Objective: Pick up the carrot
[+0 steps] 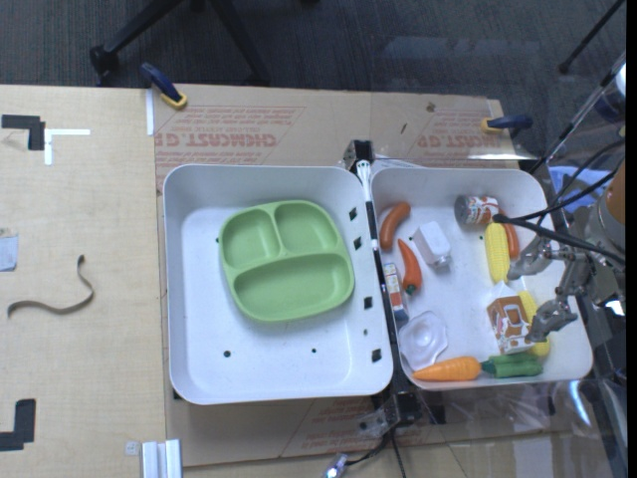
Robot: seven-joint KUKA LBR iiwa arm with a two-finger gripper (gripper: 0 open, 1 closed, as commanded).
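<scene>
Gripper (545,289) sits at right bin's (453,185) right edge, fingers spread wide w/ nothing btwn them, near the small carton (508,323). Carrot (448,369) lies flat along bin's near wall, beside the green veg (516,366), apart from gripper. Pick not yet done: approach, close & lift all left.

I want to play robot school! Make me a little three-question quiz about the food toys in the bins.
1. True or false: the carrot lies on the green plate.
2. Which bin holds the corn cob? A) left B) right
3. Fill in: the green top of the carrot points toward the ____ side of the picture.

Key:
1. False; it lies in the right bin, by the near wall.
2. B
3. Right, toward the tool.
</scene>
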